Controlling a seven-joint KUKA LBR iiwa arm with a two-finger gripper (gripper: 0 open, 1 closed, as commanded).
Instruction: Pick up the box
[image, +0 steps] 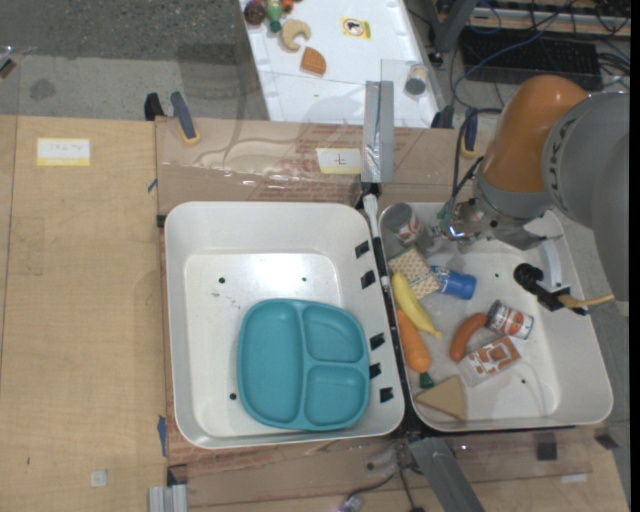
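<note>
Box (493, 360) lies flat in right bin (590, 400), sausage (466, 337) and can (510, 321) just beside; gripper (447, 232) near the far rim, its state cannot be told.

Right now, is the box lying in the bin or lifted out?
In the bin. The box lies flat on the right bin floor beside the sausage.
</note>
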